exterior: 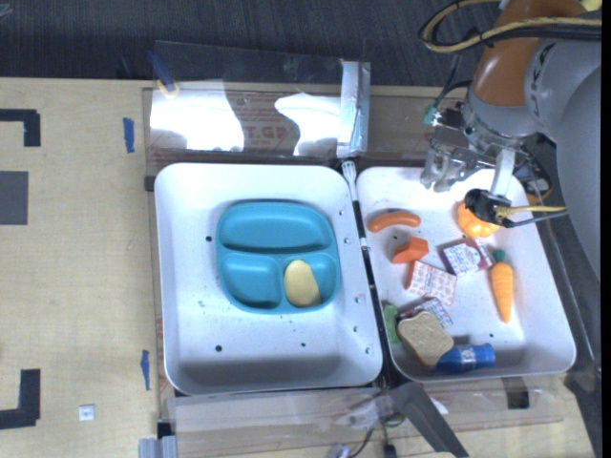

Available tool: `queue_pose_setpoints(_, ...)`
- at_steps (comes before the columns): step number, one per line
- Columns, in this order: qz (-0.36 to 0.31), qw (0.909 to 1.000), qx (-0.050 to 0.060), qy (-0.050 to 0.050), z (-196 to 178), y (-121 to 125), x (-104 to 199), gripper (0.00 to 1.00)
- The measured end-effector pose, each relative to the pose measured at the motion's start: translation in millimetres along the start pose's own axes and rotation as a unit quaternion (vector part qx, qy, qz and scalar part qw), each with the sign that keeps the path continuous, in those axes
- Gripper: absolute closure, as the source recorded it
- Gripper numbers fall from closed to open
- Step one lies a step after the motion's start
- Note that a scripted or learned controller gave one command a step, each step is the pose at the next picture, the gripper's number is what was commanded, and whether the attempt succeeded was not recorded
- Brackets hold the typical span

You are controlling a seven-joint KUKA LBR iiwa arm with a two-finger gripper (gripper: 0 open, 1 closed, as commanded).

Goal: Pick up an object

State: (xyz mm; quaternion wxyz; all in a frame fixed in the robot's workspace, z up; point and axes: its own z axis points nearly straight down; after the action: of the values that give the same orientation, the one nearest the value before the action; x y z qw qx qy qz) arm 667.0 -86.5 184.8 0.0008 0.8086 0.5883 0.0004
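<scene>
My gripper [445, 174] hangs over the far edge of the right bin [554, 342], open with nothing between its fingers. Just in front of it lies an orange sausage [394, 220], with a red-orange piece [410, 251] below that. An orange-yellow fruit [472, 223] sits to the gripper's right. Farther forward are a carrot [502, 290], a purple packet [462, 257], a red-and-white packet [431, 281], a slice of bread [425, 338] and a blue tube [474, 356].
The left bin [181, 303] holds a blue divided plate [272, 237] with a yellow egg-shaped thing [302, 282] in its right compartment. A clear plastic panel [248, 113] stands behind the bins. A small green thing [389, 311] lies by the divider.
</scene>
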Motion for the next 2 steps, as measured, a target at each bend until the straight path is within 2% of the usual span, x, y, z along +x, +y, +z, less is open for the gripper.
queue_pose_setpoints(1, 0.000, 1.0000, 0.000, 0.000, 0, 0, 0, 0.00)
queue_pose_setpoints(2, -0.101, 0.9949, 0.000, 0.000, 77, -50, -39, 0.00)
